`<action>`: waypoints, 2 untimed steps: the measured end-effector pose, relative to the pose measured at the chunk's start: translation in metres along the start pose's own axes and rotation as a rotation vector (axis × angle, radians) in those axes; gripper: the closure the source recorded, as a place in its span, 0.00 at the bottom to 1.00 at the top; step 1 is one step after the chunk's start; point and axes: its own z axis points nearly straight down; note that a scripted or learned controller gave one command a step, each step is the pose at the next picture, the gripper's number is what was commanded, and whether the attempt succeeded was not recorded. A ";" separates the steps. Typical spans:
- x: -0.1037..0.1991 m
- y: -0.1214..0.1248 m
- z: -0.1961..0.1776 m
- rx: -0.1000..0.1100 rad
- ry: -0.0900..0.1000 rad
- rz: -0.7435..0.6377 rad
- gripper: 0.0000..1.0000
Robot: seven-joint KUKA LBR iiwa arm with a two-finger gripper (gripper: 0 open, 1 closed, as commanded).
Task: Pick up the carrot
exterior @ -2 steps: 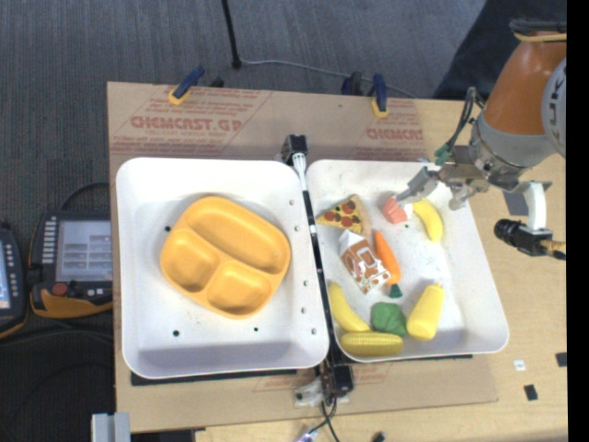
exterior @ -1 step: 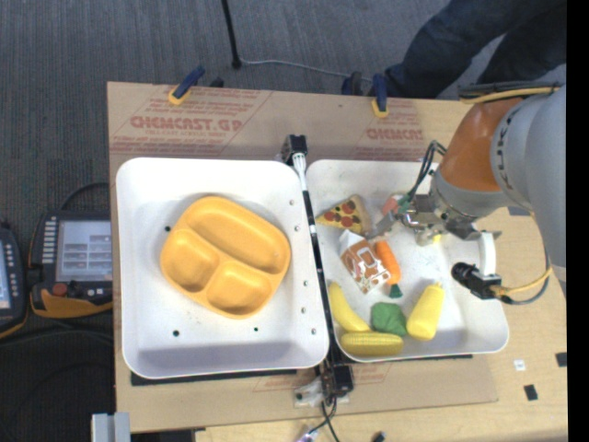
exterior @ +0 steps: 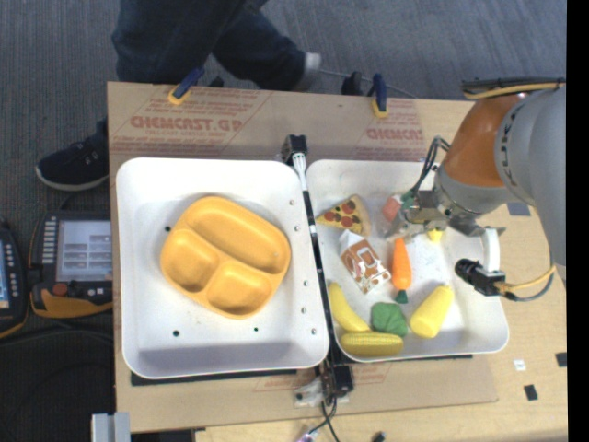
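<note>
Orange carrot (exterior: 401,262) lies in the right bin (exterior: 479,339), upright in the view with its green tip at the lower end, just beside the patterned packet (exterior: 363,261) on its left. The jaws (exterior: 416,212) hang above the carrot's top end, close over it — whether they are spread or pressed together I cannot tell from this angle, and nothing is visibly pinched between them. Grey arm (exterior: 515,155) with its orange band reaches in from the right. Around the carrot: a pizza slice (exterior: 343,213) further up, a green vegetable (exterior: 389,319) just below, a banana (exterior: 345,308), corn (exterior: 371,343) and a yellow piece (exterior: 432,310) along the near edge. Over in the left bin (exterior: 147,339) sits a yellow divided plate (exterior: 225,254).
</note>
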 end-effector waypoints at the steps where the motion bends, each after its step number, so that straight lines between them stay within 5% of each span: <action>1: 0.097 -0.024 -0.087 0.007 0.003 -0.002 1.00; 2: 0.096 -0.025 -0.087 0.008 0.003 -0.001 0.00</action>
